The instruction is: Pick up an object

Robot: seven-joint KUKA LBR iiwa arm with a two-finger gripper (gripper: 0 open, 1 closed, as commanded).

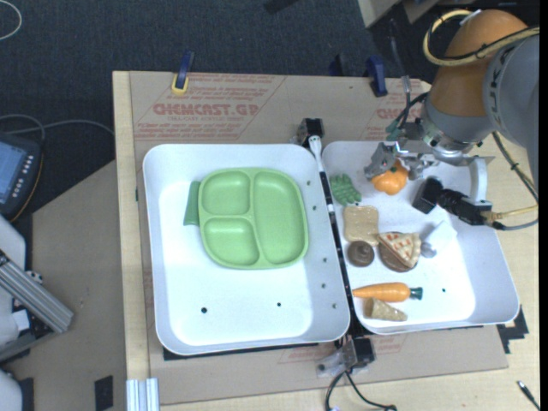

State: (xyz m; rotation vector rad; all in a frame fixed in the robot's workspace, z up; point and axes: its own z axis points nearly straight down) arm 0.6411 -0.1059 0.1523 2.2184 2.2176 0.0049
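Observation:
My gripper [391, 171] hangs over the back part of the right bin [479, 289], below the grey wrist and orange band. A small orange toy fruit [391, 182] sits between its two fingers, and the fingers look closed against it. Further forward in the same bin lie a green leafy piece [345, 188], a tan bread square [360, 222], a brown round piece [361, 253], a pie-like wedge [399, 248], a carrot [383, 292] and a pale wedge [387, 312].
The left bin [171, 298] holds a green divided plate [253, 217]. A ridge with screws [332, 229] separates the two bins. A black fitting and cable [445, 199] hang off the wrist to the right of the gripper.

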